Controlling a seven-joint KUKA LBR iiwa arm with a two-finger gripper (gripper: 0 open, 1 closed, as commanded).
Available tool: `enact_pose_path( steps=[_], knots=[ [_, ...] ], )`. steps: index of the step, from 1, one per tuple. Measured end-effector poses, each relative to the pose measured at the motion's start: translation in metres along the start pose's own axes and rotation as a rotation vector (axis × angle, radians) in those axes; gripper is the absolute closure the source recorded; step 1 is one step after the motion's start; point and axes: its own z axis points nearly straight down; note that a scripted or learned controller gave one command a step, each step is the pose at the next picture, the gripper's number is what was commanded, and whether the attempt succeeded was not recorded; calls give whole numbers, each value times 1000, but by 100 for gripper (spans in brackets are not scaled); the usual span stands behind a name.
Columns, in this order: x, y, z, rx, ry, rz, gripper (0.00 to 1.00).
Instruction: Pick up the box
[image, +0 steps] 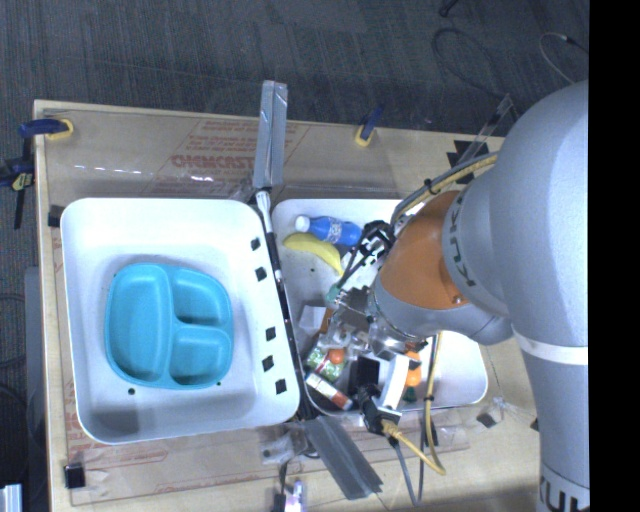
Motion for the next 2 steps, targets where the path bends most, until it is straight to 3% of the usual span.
enact_pose_path(
  steps=[1, 2],
  knots=[
    [30, -15, -80, 0, 2, 22, 100],
    [32, -14, -89, 3, 2, 14, 100]
  ],
)
